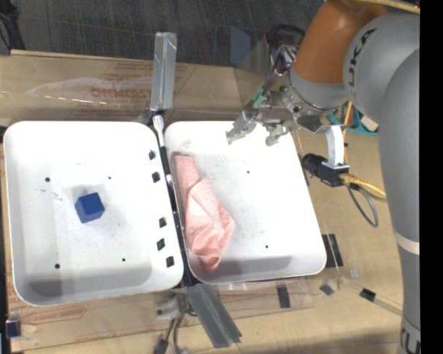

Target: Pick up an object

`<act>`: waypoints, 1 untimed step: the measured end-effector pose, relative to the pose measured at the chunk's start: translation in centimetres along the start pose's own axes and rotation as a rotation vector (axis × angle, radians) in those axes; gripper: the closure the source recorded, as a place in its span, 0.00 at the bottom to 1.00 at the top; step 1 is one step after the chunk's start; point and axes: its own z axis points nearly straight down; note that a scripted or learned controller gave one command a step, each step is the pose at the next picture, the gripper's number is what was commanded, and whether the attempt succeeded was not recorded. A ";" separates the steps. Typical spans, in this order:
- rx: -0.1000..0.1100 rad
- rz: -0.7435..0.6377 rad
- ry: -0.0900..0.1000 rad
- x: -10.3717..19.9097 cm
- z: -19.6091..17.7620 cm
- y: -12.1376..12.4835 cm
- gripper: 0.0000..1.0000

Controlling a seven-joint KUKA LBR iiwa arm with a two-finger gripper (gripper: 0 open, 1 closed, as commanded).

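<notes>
We see two candidates for the pick, both lying loose in the bins. The blue cube (pixel 90 206) sits on the floor of the left bin (pixel 52 146), left of that bin's middle and clear of all its walls, one corner turned toward the camera. The pink cloth (pixel 203 214) lies in the right bin (pixel 273 198), crumpled into a long bundle that runs along the bin's left wall from near the far corner down toward the near edge; it is narrower at the far end, wider and folded over at the near end, and touches or nearly touches the wall, we cannot tell which. The arm (pixel 387 72) comes in from the right, orange band (pixel 326 39) above the wrist, and the claw (pixel 255 133) hangs over the far rim of the right bin, near its far edge and pointing leftward and down. Its fingers (pixel 237 132) are spread apart, with white bin surface showing in the gap. We see the claw well apart from the cube and clearly separated from the cloth too, with the cloth's far end lying below and left of the fingertips in this view. A row of small black clips (pixel 161 223) lines the seam where the two bins meet. The bins rest on flat cardboard (pixel 74 87) on the bench (pixel 354 220), and a grey strip (pixel 165 68) stands at the far end of the seam.
</notes>
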 end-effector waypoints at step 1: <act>-0.007 0.112 0.001 3.1 16.5 -4.6 0.00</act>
